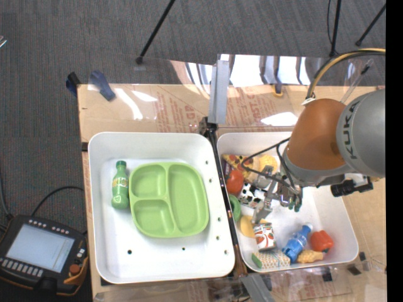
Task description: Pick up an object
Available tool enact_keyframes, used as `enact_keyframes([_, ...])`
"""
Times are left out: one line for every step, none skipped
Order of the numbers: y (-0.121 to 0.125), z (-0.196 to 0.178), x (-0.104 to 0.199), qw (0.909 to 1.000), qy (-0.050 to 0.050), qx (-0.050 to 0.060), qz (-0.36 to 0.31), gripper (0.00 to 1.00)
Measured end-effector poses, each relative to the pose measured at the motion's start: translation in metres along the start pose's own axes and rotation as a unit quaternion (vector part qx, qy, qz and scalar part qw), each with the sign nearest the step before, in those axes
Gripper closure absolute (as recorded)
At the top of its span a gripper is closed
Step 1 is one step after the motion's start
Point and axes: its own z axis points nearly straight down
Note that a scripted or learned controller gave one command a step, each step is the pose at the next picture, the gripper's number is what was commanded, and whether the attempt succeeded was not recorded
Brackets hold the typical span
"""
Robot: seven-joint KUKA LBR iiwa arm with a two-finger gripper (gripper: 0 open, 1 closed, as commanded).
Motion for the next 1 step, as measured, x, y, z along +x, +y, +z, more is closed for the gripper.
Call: enact_keyframes([0.0156, 0.0001, -0.0508, 0.9975, 0.0, 0.0, 0.07, 0.0])
